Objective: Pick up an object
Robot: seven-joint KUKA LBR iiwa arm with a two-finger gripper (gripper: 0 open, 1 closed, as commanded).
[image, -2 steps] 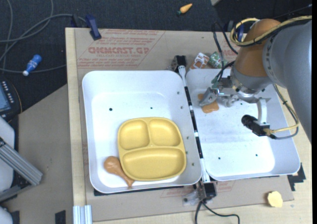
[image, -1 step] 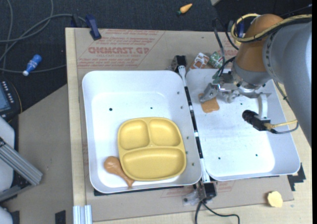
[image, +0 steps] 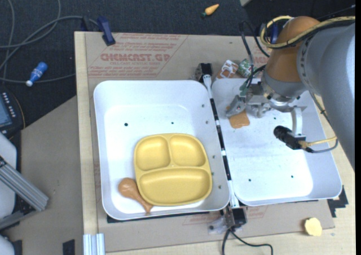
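A small orange-brown flat piece [image: 240, 121] lies in the right bin [image: 282, 183], close to its left wall and toward the back. My gripper [image: 249, 108] hangs just above and slightly right of that piece, low over the bin floor, with the orange-banded wrist [image: 287, 51] behind it. Nothing shows held in it. In the left bin [image: 113, 107] sits a yellow divided plate [image: 172, 169], and a tan drumstick-shaped toy [image: 132, 190] lies against the plate's front-left edge.
A black cable plug [image: 287, 137] hangs from the arm over the right bin. Small packets [image: 236, 69] sit at that bin's back edge. On the bench a yellow lump [image: 312, 226] lies front right. A blue clip [image: 105, 30] sits at the back left.
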